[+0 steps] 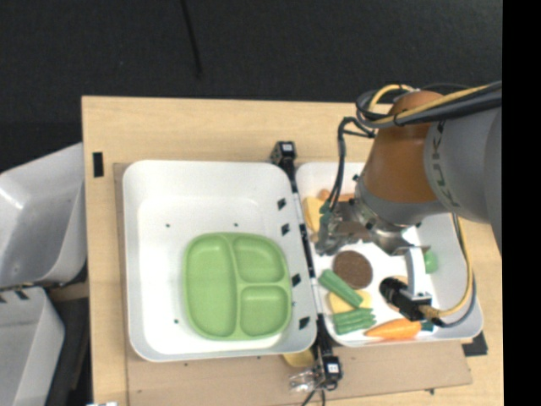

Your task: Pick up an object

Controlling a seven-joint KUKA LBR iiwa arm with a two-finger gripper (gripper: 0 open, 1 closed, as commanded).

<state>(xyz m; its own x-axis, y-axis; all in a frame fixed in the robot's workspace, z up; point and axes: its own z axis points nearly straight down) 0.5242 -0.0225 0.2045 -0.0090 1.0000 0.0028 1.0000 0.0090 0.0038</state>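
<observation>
My gripper (328, 237) hangs low over the left part of the right bin (467, 309), under the grey arm with its orange band. A brown round disc (352, 268) lies just below and to the right of it. A yellow piece (312, 213) sits against the bin's left wall, just above the gripper. Toward the front lie a green pod (340, 287), a green bean bundle (352, 319) and an orange carrot (393, 331). A small green piece (431, 261) peeks out at the right. The arm hides the rest of the bin's middle.
The left bin (161, 210) holds a light green divided plate (237, 287) toward its front. Black clips sit along the wall between the bins. The wooden bench (211, 125) runs around both bins.
</observation>
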